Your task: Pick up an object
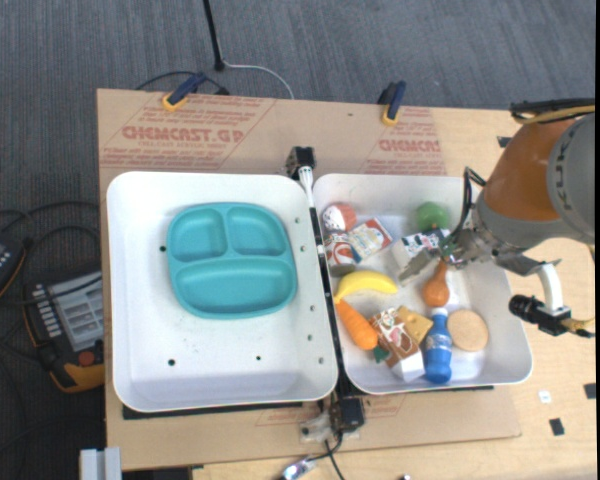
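My gripper (427,261) reaches in from the right and hangs low over the middle of the right bin (510,360). Just below it lies a small orange pear-shaped toy (436,291), and a white and blue packet (421,239) lies just above it. Around them are a green ball (432,215), a yellow banana (366,285), an orange carrot (357,325), a blue bottle (438,349), a tan round biscuit (468,330), a small printed carton (370,238) and a brown box (401,333). I see nothing lifted off the bin floor.
The left bin (140,348) holds a teal divided plate (230,260). The ridge between the bins (320,278) runs down the middle. The grey arm with its orange band (525,183) crosses the right bin's right edge. Clamps (388,103) sit at the board's back edge.
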Action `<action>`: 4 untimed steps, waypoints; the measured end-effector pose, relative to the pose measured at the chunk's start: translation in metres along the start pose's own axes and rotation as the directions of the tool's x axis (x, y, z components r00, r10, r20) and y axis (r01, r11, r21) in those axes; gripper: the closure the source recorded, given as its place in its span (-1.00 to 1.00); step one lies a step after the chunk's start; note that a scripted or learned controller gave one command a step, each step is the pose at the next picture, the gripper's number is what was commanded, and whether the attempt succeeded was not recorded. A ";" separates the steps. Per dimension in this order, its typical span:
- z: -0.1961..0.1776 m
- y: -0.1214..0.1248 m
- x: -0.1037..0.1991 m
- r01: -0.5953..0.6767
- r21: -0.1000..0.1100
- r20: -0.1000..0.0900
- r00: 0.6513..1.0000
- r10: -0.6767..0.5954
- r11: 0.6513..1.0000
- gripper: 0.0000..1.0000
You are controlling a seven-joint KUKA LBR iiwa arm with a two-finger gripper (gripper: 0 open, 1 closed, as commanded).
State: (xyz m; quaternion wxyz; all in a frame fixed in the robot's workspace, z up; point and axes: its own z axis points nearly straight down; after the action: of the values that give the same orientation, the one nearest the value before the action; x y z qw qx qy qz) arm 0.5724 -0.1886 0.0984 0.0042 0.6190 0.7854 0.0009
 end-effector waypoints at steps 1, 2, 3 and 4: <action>-0.011 0.001 -0.002 -0.002 -0.006 0.008 1.000 0.002 1.000 1.00; -0.011 0.001 -0.002 -0.002 -0.005 0.007 1.000 0.002 1.000 -1.00; 0.008 -0.045 0.034 0.151 -0.009 0.008 0.988 -0.151 0.988 -1.00; -0.003 -0.045 0.035 0.150 -0.008 0.005 0.989 -0.150 0.989 1.00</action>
State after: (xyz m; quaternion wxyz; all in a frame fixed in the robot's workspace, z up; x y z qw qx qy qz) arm 0.5208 -0.1651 0.1005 0.0084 0.5580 0.8298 0.0025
